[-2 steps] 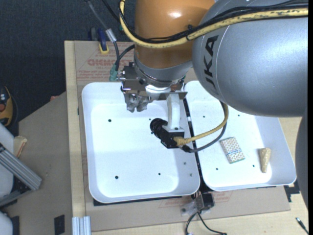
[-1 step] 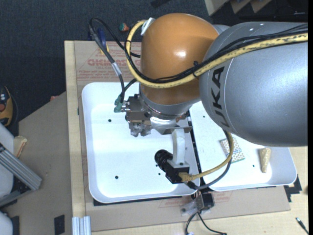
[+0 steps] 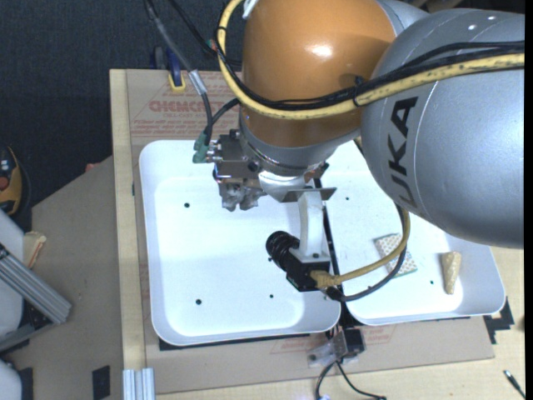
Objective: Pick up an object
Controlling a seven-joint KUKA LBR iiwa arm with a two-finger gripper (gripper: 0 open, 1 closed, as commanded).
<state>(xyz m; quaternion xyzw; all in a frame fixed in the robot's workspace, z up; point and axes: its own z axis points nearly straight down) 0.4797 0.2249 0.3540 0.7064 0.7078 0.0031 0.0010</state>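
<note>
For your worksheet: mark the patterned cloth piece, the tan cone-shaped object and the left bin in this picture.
patterned cloth piece point(image 3: 396, 252): camera view, on its visible middle.
tan cone-shaped object point(image 3: 450, 270): camera view, mid-body.
left bin point(image 3: 212, 261): camera view, bare floor.

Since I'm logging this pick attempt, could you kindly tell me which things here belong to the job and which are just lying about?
Job:
- gripper, over the left bin
- patterned flat piece in the right bin
- tan cone-shaped piece, same bin

Lying about:
- blue-and-yellow clamp at the board's far edge
- black connector at the near edge
</note>
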